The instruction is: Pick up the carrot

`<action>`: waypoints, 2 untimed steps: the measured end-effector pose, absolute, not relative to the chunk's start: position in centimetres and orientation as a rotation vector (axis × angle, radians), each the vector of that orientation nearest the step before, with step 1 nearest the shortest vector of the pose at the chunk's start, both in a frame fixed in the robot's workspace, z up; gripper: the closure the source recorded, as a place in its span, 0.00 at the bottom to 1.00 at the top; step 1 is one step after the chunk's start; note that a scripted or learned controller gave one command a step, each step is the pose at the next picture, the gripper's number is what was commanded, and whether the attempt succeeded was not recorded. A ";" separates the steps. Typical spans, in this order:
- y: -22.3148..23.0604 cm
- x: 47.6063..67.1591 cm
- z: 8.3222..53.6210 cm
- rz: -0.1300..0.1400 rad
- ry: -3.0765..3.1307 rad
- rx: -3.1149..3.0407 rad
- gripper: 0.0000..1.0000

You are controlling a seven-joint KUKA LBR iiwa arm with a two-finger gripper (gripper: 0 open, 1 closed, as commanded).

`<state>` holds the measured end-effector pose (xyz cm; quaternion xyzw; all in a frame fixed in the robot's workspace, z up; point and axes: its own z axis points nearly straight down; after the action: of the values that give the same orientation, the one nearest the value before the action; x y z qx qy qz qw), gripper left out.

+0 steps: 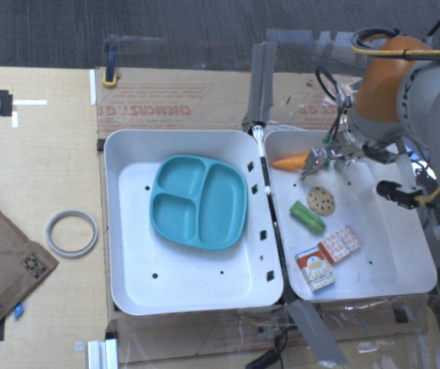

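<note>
Two white bins side by side on the counter (43, 152). Arm (392, 83) comes in from the right, orange band above the wrist, wrist over the back of the right bin (404, 260).

Carrot (289, 161) lies flat in the right bin's back-left corner, just beside the divider between bins, thin end pointing left. Gripper (312, 160) sits low at the carrot's thick right end — touching it or very nearly. Metal fingers point left and down toward it, but the view is too small and cluttered there: can't tell if they are apart, together, or clamped on the carrot. Carrot looks to be resting on the bin floor, not lifted.

Rest of the right bin:
- round brown cookie (321, 201) near the middle, in front of the gripper
- green pickle-like piece (308, 216) just in front-left of the cookie, nearly touching it
- red-and-white packet (341, 244) further front
- small box (315, 270) with red print just beside the packet, at the front

Left bin (127, 283) holds a teal divided plate (200, 201) — three compartments, roughly centred.

On the counter left of the bins: tape ring (71, 231), lying flat, and a cardboard box (1, 267) at the left edge, well apart from the bins.
</note>
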<state>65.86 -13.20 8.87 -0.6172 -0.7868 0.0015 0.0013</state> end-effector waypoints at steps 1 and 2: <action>-7.1 65.9 18.8 0.005 -2.358 -2.073 0.00; -10.7 66.3 10.6 -0.007 -2.446 -1.987 0.00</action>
<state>66.29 -10.68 10.61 -0.6305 -0.7761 -0.0024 -0.0049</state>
